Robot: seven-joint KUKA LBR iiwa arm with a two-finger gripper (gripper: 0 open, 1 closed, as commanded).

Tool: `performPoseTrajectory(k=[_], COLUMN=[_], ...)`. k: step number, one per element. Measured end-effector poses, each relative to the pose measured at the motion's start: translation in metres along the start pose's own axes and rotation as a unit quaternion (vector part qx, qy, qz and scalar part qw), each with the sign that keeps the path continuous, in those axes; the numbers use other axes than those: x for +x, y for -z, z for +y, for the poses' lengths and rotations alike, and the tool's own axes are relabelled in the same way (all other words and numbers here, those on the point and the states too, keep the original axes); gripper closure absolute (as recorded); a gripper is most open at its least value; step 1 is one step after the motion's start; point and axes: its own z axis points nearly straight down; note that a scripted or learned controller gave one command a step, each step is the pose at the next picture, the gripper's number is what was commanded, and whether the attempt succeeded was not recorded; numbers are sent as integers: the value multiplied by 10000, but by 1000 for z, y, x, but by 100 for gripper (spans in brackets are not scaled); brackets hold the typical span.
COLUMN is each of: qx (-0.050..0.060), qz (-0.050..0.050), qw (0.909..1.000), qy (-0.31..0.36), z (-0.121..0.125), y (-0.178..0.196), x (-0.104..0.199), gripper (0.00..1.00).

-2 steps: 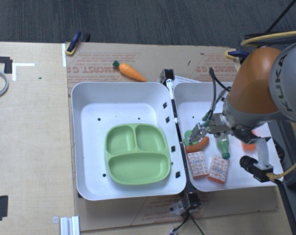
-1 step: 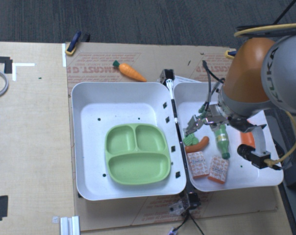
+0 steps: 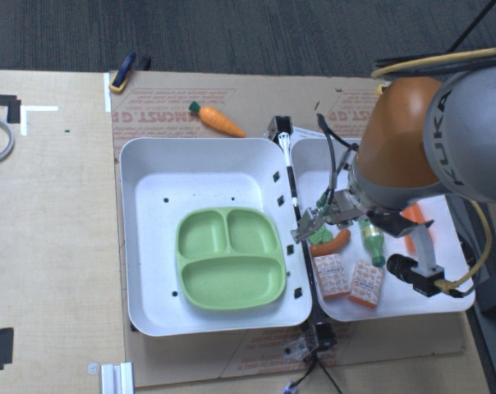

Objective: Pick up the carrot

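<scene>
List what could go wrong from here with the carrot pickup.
1. The carrot lies on the cardboard behind the left bin, while the gripper sits low in the right bin, so it may close on the wrong item.
2. A green-topped toy and two small cartons crowd the gripper and could get knocked.
3. Crossing over, the arm may clip the bins' shared wall.

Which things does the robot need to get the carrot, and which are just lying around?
For the job: carrot on the cardboard behind the bins; gripper.

Just lying about: green plate, left bin, green bottle, small box.
</scene>
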Motion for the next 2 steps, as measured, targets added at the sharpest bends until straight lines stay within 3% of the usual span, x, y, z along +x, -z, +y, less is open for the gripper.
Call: performPoseTrajectory(k=[1, 2], qx=[-7, -5], qz=[-7, -4], qw=[10000, 9992], qy=[-23, 395], z=[-2, -7], y=[59, 0], x=[-38, -36], gripper=[0, 0])
